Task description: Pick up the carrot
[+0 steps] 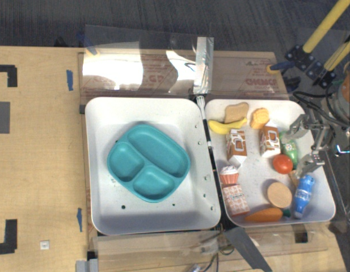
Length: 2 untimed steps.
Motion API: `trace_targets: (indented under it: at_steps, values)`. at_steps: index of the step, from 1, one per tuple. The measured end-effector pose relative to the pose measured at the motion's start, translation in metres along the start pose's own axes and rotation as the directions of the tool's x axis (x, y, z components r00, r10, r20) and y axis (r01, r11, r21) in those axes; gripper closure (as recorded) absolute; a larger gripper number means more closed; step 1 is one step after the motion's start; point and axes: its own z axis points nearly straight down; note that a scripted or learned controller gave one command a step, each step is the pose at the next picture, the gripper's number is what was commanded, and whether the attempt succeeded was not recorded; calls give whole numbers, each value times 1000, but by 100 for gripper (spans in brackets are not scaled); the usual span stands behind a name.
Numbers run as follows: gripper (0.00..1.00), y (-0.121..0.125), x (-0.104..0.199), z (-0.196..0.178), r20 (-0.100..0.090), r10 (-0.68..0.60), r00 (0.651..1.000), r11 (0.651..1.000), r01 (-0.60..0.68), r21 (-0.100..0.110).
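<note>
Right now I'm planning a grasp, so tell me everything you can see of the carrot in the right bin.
The orange toy carrot, seemingly smooth plastic with a small green stub at its right end, lies flat and roughly horizontal along the shallow white right bin's front wall. A round tan disc sits just above it, and a blue bottle lies by its green end. Nothing grips it.

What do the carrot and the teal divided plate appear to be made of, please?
Carrot: likely moulded plastic toy, given its smooth, evenly orange skin. Teal divided plate: probably matte hard plastic, uniform in colour with soft rounded compartment edges.
</note>
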Motion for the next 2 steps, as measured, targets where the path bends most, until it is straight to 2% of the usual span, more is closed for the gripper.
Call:
trace_targets:
  at_steps: [1, 2]
  values:
    - [0, -26, 28, 122, -9, -72, 997, 997, 71, -4]
    - [0, 32, 14, 182, 14, -152, 988, 988, 152, 0]
